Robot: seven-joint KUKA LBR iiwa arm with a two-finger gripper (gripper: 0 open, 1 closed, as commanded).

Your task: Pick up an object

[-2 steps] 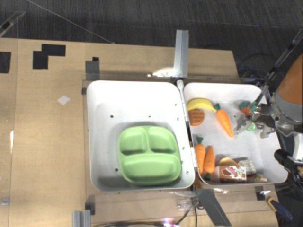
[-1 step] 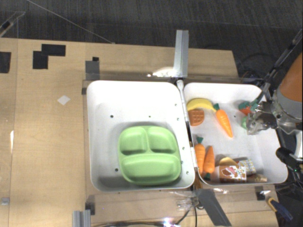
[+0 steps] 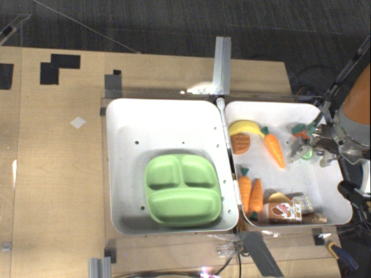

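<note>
- Far to the gripper's left you see the green divided plate (image 3: pixel 183 188) in the left bin (image 3: pixel 122 155).
- Nearer, in the right bin (image 3: pixel 324 190): a banana (image 3: pixel 243 126), a waffle-like toy (image 3: pixel 240 143), a lone carrot (image 3: pixel 274 148), two carrots (image 3: pixel 250 193) and a brown packet (image 3: pixel 287 209).
- The gripper (image 3: pixel 304 146) hangs over the right bin's far right side; you cannot tell its opening or any hold.

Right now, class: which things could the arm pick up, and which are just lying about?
Could be picked:
banana
waffle
single carrot
carrot pair
brown packet
gripper does the picking

Lying about:
green tray
left bin
right bin
</note>
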